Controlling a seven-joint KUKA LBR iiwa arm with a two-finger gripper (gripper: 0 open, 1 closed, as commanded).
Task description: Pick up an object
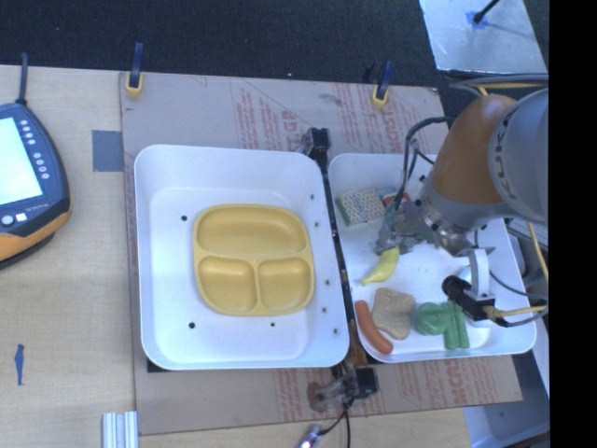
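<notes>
While the claw (392, 238) hangs low over the right bin (522, 343), just above the yellow banana (382, 267), I cannot tell its state, and with the banana, bread slice (394, 312), sausage (373, 329) and green toy (442, 322) all lying on the bin floor, the pick looks not yet done.

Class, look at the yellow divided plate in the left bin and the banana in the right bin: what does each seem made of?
Yellow divided plate: probably moulded plastic, with a smooth matte, uniform colour. Small yellow banana: likely plastic toy food, given its even, slightly glossy colour, though it is too small to be sure.
</notes>
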